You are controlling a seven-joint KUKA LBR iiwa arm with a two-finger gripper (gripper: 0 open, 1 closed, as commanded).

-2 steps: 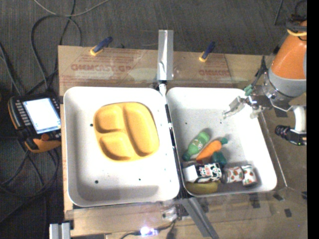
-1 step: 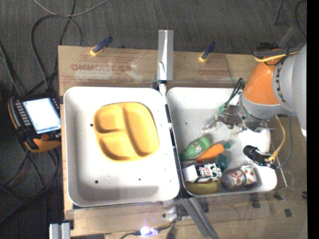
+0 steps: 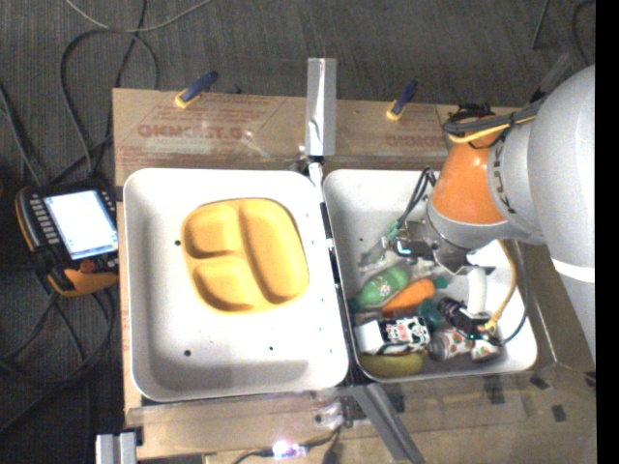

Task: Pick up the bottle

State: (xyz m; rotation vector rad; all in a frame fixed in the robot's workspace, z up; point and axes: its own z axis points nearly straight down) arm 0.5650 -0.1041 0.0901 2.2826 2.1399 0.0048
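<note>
At 9 o'clock of the gripper (image 3: 426, 251) (finger state indeterminate), the green translucent plastic bottle (image 3: 380, 286) appears light, slippery; grasp mid-body.

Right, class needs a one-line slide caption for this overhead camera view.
KUKA arm's end effector hovers over the green bottle in the cluttered right bin; yellow tray fills the left bin.

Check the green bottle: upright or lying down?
Lying down. The green bottle rests on its side in the right bin, beside the carrot.

two white bins (image 3: 145, 259), one yellow tray (image 3: 247, 254), one green bottle (image 3: 382, 286), one carrot (image 3: 411, 296)
</note>
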